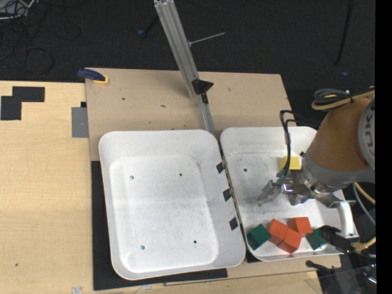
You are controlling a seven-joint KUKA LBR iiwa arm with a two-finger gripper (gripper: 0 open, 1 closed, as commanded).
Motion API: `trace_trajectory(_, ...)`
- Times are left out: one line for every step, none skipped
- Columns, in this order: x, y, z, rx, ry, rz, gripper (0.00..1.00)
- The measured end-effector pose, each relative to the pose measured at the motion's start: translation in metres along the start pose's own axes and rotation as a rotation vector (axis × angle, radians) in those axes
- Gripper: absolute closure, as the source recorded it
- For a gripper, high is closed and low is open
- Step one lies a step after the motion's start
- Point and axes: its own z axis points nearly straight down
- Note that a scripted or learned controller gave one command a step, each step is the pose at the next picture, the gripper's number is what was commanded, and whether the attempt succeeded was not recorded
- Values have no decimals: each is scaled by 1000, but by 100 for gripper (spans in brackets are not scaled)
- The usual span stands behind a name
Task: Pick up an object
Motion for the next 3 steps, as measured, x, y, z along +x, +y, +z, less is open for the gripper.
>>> trace_trajectory(3, -5, 45, 0, 0, 0, 0)
trace_trajectory(0, -4, 32, -5, -1, 9, 100)
trace_trajectory(-1, -2, -9, -11, -2, -2, 100)
